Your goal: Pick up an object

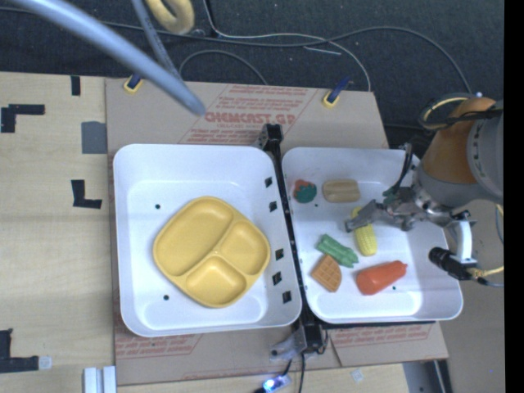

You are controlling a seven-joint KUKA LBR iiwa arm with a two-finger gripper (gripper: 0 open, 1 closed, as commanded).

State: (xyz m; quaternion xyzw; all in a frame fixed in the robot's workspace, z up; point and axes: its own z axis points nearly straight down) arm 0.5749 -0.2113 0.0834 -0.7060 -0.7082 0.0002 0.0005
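Gripper (362,216) — finger state cannot be determined — sits just beside corn cob (365,239): likely light, rigid, slick — grasp across its short middle.

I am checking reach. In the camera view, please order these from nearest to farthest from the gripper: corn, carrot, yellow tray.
1. Corn, just below the gripper, right bin.
2. Carrot, lower in the right bin.
3. Yellow tray, far off in the left bin.

The bench (49,219) bears cardboard (246,109) (printed red) under two white bins (131,244).
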